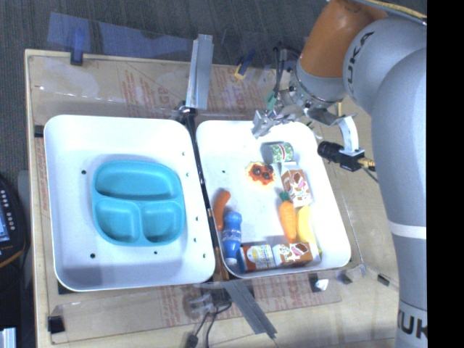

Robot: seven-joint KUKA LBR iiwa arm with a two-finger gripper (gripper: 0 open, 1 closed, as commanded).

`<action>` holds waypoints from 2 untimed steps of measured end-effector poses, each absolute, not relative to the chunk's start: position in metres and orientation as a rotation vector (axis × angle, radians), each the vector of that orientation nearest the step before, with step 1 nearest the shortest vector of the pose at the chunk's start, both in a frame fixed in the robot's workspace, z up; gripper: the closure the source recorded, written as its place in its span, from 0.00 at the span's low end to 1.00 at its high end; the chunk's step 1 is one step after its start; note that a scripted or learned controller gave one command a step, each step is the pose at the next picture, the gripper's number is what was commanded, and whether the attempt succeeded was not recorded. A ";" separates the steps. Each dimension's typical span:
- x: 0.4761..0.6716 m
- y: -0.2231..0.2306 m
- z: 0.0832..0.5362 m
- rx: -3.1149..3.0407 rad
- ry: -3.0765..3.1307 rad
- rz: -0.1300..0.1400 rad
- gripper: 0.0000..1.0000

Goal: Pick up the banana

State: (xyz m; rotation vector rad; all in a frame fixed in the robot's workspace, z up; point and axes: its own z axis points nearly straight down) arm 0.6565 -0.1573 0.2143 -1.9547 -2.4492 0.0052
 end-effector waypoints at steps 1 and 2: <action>0.657 -0.166 0.203 -1.811 -2.556 0.005 1.00; 0.657 -0.164 0.202 -1.735 -2.606 0.005 1.00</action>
